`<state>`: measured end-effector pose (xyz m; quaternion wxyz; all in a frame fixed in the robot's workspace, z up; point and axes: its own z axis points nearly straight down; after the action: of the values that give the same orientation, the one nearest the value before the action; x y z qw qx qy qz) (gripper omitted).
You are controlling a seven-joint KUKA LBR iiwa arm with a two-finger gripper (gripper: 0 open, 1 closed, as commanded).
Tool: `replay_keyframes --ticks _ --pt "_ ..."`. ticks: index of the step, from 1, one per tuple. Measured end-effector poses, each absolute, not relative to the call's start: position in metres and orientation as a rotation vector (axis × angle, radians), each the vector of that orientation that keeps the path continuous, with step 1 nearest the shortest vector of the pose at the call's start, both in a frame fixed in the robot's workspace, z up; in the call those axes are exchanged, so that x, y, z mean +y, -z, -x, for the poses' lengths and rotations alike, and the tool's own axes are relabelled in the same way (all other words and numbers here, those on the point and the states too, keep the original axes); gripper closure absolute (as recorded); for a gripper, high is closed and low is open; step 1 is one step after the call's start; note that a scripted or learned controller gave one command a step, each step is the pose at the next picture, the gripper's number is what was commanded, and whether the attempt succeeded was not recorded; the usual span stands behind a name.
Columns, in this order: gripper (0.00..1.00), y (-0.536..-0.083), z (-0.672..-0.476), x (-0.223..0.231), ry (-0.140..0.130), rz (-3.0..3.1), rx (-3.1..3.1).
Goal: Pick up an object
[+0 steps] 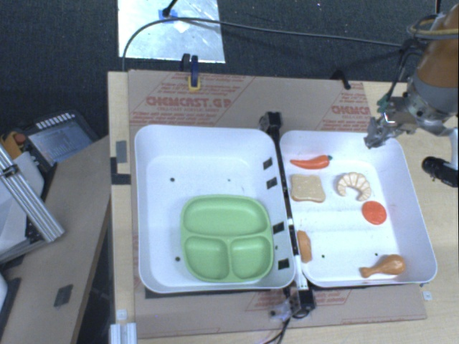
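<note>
Left bin (pixel 154 156): lying on the tabletop (pixel 215 95), touching the right bin along the middle seam.
Green plate (pixel 226 236): sitting in the near right part of the left bin, three compartments facing up, one long one at the back and two smaller ones in front.
Right bin (pixel 412 213): lying beside the left bin, carrying the toy food.
Orange piece (pixel 304 246): resting against the right bin's left wall, near the front.
Red chilli (pixel 310 162): lying crosswise toward the back of the right bin, green stem pointing right.
Bread slice (pixel 308 188): lying flat just in front of the chilli.
Croissant (pixel 354 185): sitting to the right of the bread slice, apart from it.
Red disc (pixel 374 212): lying just in front and right of the croissant.
Drumstick (pixel 384 266): lying near the front right corner, thin end pointing left.
Gripper (pixel 376 139): hanging over the back right corner of the right bin, well apart from every food item, nothing between its fingers; whether they are spread or pressed together is too small to tell.
</note>
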<state>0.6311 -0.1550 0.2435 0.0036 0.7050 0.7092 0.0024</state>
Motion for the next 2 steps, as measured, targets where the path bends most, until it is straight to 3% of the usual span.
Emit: replay_keyframes --ticks 1,2 --pt "1.00 -0.253 -0.632 -0.155 -0.004 -2.213 2.225" --pt "1.00 -0.253 -0.639 -0.111 -0.004 -2.211 2.230"
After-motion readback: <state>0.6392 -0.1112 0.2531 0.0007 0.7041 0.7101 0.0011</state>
